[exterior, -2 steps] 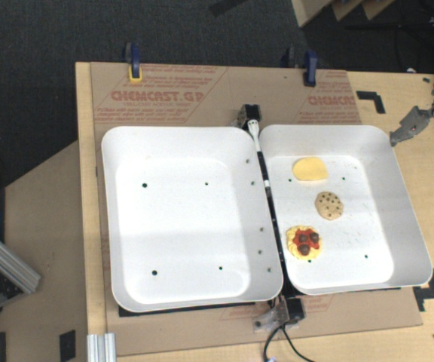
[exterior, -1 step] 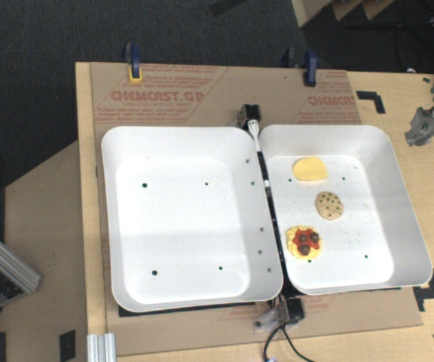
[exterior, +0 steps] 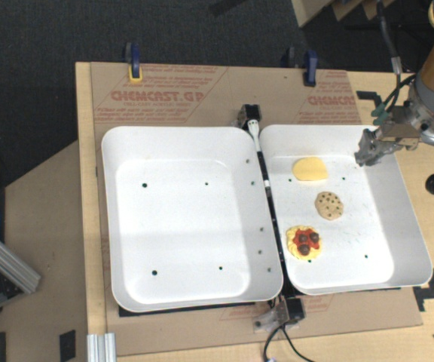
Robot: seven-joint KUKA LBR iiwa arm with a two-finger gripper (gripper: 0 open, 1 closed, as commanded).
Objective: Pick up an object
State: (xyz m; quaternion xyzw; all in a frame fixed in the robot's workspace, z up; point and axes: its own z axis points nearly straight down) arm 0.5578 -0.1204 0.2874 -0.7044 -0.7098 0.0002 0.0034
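Note:
Three small food-like objects lie in the right bin (exterior: 398,225): a pale yellow oval piece (exterior: 310,169) at the back, a tan speckled cookie (exterior: 328,204) in the middle, and a yellow round piece topped with red and dark berries (exterior: 304,242) toward the front. My gripper (exterior: 368,151) hangs over the back right part of that bin, to the right of the yellow oval and apart from it. Nothing shows between its fingers.
The left bin (exterior: 126,225) sits beside the right one, with a black divider strip (exterior: 264,183) between them. Both rest on a brown board (exterior: 164,89) held by blue clamps (exterior: 133,60) at the back. A grey metal rail (exterior: 6,259) stands at the left.

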